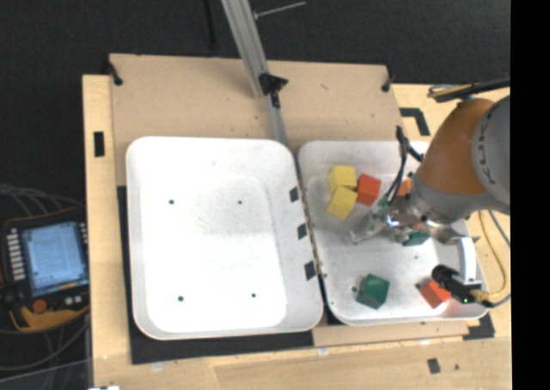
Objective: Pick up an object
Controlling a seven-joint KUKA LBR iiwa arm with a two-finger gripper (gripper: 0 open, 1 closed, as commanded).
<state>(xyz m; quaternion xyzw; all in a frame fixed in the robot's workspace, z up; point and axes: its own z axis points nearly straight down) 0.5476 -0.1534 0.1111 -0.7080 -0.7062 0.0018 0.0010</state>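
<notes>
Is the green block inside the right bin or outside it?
Inside: the green block lies on the right bin's white floor, near its front rim.

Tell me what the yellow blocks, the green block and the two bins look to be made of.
Yellow blocks: probably painted wood or plastic, flat matte colour, crisp edges. Green block: likely the same, matte and solid-looking. Bins: seemingly moulded white plastic, smooth with rounded corners and a shallow rim.

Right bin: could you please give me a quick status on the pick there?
Gripper low in right bin, beside yellow blocks. Nothing seen held. Orange block crowds the yellows; green block apart.
</notes>
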